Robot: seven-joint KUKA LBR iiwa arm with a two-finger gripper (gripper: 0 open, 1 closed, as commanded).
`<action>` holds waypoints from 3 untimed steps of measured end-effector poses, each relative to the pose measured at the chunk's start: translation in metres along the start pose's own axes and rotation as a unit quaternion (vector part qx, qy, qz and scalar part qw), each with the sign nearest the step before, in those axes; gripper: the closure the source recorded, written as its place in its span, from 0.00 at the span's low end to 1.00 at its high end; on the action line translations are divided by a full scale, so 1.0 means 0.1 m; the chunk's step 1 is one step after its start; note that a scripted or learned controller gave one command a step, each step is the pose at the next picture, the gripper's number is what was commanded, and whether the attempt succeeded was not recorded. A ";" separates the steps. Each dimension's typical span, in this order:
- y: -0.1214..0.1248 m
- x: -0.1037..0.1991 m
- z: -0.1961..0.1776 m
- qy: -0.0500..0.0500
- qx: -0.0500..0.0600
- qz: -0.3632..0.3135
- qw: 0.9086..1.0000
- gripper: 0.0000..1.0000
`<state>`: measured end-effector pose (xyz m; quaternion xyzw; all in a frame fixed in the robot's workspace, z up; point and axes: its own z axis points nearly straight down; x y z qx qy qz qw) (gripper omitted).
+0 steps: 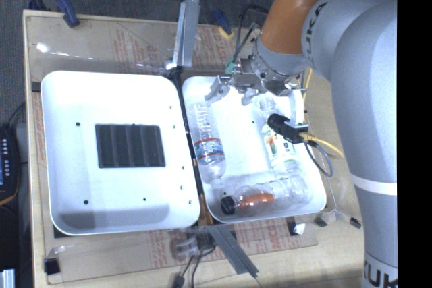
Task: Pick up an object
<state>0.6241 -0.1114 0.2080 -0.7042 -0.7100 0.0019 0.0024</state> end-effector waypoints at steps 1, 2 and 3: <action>-0.24 -0.12 1.18 0.000 0.000 0.027 1.000 0.00; -0.24 -0.12 1.08 -0.001 0.001 0.026 1.000 1.00; 0.33 0.43 0.15 0.000 -0.003 -0.062 0.998 1.00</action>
